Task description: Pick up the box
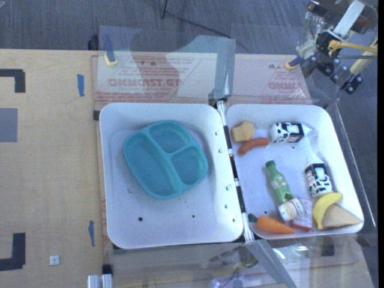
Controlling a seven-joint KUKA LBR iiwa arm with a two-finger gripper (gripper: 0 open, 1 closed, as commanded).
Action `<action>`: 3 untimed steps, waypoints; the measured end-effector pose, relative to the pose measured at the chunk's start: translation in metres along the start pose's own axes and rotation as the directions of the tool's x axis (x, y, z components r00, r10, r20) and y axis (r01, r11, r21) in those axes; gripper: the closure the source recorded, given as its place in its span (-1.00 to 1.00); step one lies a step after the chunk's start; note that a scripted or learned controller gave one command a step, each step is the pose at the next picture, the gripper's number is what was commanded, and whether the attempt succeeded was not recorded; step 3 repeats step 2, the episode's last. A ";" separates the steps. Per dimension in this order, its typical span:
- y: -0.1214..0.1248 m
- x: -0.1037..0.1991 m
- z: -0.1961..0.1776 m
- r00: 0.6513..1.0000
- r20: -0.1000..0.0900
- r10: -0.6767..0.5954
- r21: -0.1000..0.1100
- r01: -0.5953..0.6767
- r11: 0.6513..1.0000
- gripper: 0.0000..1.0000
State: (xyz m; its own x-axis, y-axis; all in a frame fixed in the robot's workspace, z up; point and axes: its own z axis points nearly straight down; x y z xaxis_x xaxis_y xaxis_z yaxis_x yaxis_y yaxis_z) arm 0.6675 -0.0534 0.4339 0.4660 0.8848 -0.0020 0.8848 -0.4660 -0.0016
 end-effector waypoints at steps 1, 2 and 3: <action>-0.028 0.032 0.148 1.000 0.000 -0.020 0.004 0.020 1.000 1.00; -0.027 0.024 0.080 0.940 0.000 0.340 0.000 -0.340 0.940 1.00; -0.027 0.024 0.080 0.940 0.000 0.340 0.000 -0.340 0.940 1.00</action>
